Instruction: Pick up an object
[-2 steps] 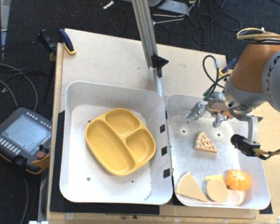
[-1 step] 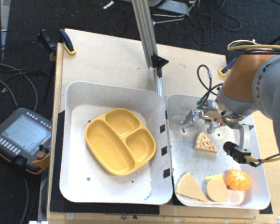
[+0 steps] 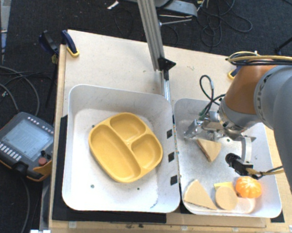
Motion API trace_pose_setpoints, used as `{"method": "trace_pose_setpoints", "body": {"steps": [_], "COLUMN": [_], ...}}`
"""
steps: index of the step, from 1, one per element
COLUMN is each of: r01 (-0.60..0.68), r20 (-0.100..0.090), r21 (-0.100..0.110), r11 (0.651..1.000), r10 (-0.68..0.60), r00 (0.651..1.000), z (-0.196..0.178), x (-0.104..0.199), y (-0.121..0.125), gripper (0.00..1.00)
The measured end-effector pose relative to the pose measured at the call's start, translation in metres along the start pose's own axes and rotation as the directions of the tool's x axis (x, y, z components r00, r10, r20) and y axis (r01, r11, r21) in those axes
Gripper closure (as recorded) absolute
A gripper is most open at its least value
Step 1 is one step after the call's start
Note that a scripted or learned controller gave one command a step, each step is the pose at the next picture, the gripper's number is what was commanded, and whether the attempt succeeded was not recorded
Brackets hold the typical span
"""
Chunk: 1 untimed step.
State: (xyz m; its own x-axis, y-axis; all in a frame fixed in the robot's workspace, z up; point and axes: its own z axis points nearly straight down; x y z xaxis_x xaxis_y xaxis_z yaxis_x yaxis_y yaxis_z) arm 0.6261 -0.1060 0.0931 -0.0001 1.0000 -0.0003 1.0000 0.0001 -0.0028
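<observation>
Tan wedge block lying in upper middle of right bin, pointed end toward lower right. Claw directly above and touching or nearly touching wedge's upper edge; finger spread not discernible from this angle, nothing visibly clamped. Grey arm with orange band reaching in from right. Along bin's near edge: tan triangular piece, tan round piece just beside it, orange fruit resting behind. Left bin holding yellow divided plate, three compartments. Both bins side by side on desk. Handheld pendant on floor at left.
</observation>
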Motion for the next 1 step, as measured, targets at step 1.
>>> {"method": "trace_pose_setpoints", "body": {"steps": [1], "r01": [0.0], "r20": [0.0], "r21": [-0.004], "r11": [1.0], "r10": [0.0], "r00": [1.0], "z": [-0.0126], "x": [0.0], "y": [0.0011], "gripper": [1.0]}}
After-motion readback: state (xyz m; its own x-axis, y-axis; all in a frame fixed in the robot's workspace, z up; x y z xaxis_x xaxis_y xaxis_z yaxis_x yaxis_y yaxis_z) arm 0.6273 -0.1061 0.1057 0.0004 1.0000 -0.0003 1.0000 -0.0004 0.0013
